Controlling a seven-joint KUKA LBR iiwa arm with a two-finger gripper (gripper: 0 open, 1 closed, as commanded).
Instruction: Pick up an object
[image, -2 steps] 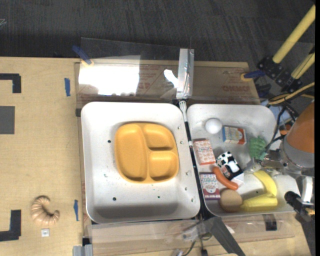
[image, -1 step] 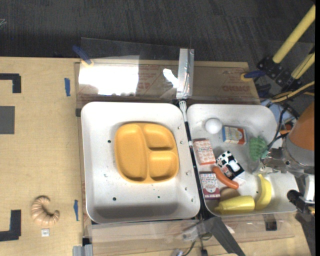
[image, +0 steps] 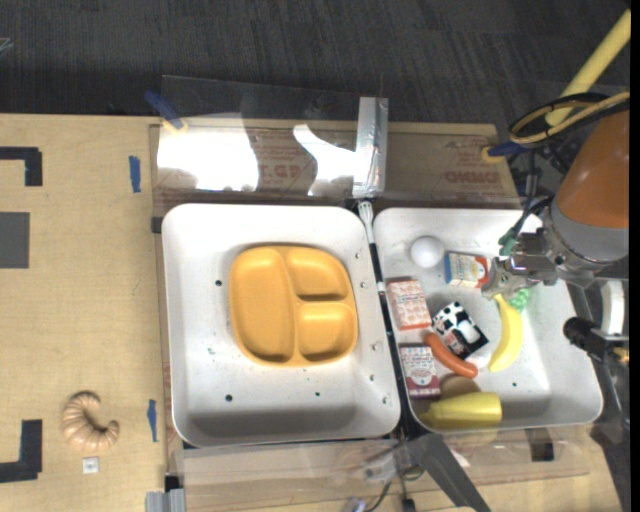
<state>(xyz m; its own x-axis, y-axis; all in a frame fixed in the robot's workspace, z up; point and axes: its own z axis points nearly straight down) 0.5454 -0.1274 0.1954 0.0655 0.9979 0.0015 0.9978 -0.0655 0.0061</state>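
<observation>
While the lower edge of the frame shows the desk (image: 70, 300) with a toy croissant (image: 90, 422) at lower left, the right bin (image: 575, 395) holds the candidates: a yellow block (image: 465, 408) at its near rim, a toy sausage (image: 452, 357), a black-and-white cow figure (image: 458, 328), a banana (image: 508, 335), small cartons (image: 408, 303) and a white ball (image: 427, 250) farther up. The left bin (image: 190, 300) carries an orange divided plate (image: 293, 303). At the right, the gripper (image: 520, 272) hovers above the banana's upper end and a small green piece; nothing sits visibly in it, and its state cannot be told. Crowding is the risk: descending here could nudge the banana sideways or pinch two items together.
</observation>
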